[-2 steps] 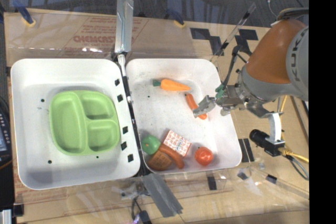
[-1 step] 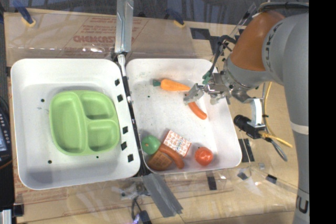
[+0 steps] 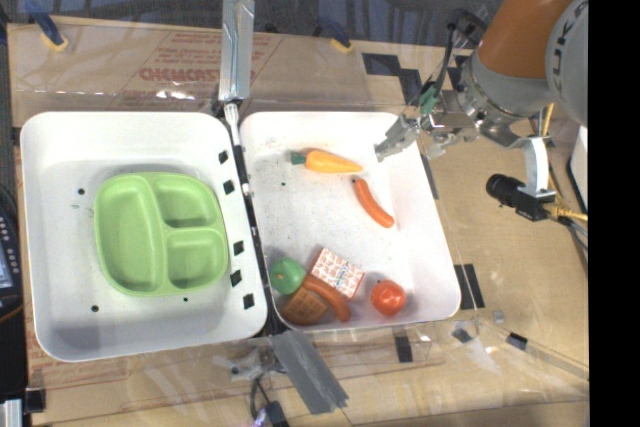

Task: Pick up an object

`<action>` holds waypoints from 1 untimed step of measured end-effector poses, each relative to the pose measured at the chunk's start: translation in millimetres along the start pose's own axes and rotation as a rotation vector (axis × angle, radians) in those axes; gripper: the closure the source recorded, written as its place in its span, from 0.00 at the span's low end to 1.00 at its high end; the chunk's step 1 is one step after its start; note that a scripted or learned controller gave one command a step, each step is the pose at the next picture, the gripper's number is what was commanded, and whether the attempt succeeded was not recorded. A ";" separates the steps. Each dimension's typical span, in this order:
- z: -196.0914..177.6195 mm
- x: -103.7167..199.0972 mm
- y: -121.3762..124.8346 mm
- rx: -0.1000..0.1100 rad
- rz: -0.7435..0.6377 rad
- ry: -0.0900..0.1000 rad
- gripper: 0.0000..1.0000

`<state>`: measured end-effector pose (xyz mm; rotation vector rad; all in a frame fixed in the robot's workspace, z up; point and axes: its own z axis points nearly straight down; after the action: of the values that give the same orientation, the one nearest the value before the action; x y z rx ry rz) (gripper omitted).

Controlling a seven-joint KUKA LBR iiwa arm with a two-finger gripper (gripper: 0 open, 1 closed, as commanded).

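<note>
The right bin (image 3: pixel 430 215) holds several toy foods. An orange carrot (image 3: pixel 326 161) with a green top lies near its far side, and an orange-red sausage (image 3: pixel 373 203) lies just right of it. Along the near wall sit a green round fruit (image 3: pixel 288 274), a pink and white box (image 3: pixel 337 273), a brown-orange piece (image 3: pixel 312 304) and a red tomato (image 3: pixel 388 297). My gripper (image 3: pixel 413 139) hangs over the bin's far right corner, above and right of the carrot. It is open, with nothing between its fingers.
A green divided plate (image 3: pixel 160 233) lies in the left bin (image 3: pixel 40 215). A taped ridge (image 3: pixel 243 215) separates the two bins. The arm's orange band (image 3: pixel 530 0) and a black cable fitting (image 3: pixel 515 193) stand to the right of the right bin.
</note>
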<state>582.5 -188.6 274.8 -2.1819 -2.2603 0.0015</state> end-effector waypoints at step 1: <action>155.1 -20.3 9.6 0.009 0.072 0.003 0.00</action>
<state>592.8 -208.6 119.7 -2.2557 -2.1742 0.0078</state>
